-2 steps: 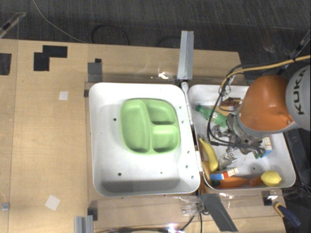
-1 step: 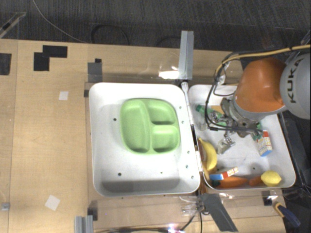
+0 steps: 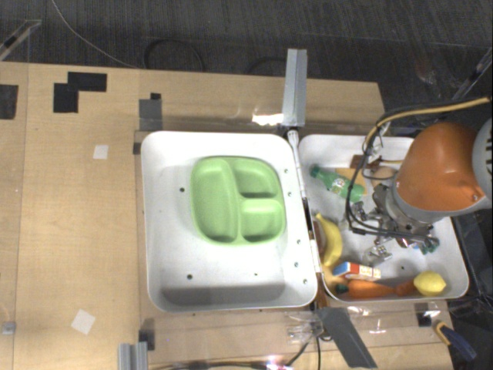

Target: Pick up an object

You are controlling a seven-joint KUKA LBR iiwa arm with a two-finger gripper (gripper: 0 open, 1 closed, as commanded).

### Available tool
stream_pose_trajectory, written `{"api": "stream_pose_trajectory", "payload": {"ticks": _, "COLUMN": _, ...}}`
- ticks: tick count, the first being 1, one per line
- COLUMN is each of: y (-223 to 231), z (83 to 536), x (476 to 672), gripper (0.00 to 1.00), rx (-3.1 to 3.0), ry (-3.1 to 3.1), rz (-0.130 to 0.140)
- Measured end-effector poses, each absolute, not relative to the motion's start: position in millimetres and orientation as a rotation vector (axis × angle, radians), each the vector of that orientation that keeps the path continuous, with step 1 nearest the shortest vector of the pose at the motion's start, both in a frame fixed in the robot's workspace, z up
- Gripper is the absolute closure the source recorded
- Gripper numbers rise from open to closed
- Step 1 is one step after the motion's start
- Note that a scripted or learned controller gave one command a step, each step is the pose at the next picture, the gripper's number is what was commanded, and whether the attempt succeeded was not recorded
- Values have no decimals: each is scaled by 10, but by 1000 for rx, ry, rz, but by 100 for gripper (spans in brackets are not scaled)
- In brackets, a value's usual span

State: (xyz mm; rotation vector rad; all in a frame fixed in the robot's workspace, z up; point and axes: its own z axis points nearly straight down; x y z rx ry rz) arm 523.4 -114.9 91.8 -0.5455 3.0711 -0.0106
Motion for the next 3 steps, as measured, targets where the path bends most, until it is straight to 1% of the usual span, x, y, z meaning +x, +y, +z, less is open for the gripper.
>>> {"api": "stream_pose_trajectory", "payload": {"ticks": 1, "y": -1249, "z": 893, "x": 6234, "gripper": 0, "rx": -595, "ry": 3069, "rz": -5}}
{"api": "stream_pose_trajectory", "payload": {"ticks": 2, "y": -1149, "z": 908, "x": 5663, "gripper": 0, "rx": -673, "ry": 3053, "rz": -6}}
{"api": "stream_pose_trajectory", "payload": {"ticks": 3, "y": -1233, "z": 916, "x": 5244, "gripper": 0, "rx": -577, "ry": 3066, "rz": -10}}
